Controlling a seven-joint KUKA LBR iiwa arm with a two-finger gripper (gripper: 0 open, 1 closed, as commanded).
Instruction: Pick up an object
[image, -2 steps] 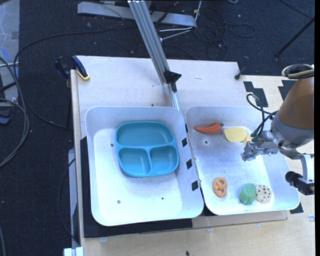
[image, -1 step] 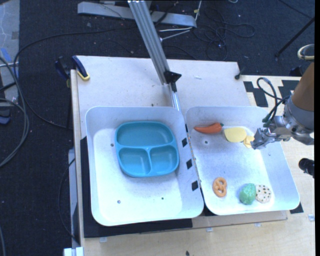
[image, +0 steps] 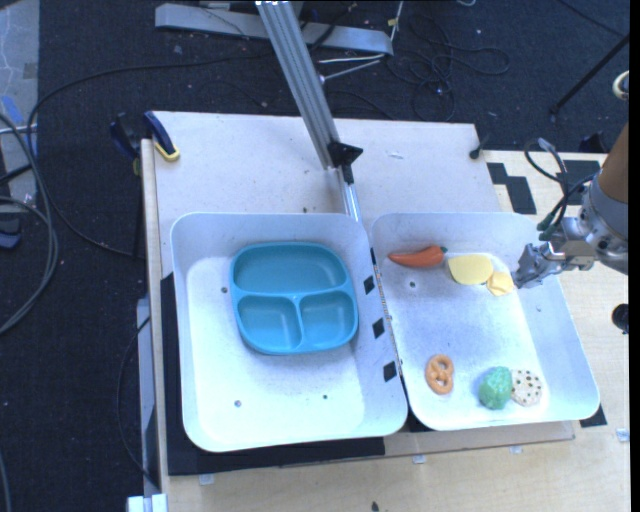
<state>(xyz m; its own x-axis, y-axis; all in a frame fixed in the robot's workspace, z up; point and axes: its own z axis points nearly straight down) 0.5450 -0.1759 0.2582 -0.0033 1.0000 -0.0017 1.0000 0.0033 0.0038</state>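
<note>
The right bin (image: 560, 340) holds a red-orange carrot-like piece (image: 417, 257), a yellow piece (image: 471, 269) with a smaller yellow bit (image: 500, 284) beside it, an orange pretzel (image: 439, 373), a green lump (image: 494, 388) and a speckled cookie (image: 527, 387). My gripper (image: 530, 268) hangs over the bin's right side, just right of the small yellow bit. Nothing shows between its fingers.
The left bin (image: 200, 400) holds a blue divided tray (image: 295, 297). A metal pole (image: 305, 85) slants from the top down to the gap between the bins. Cables lie on the dark floor around the bench.
</note>
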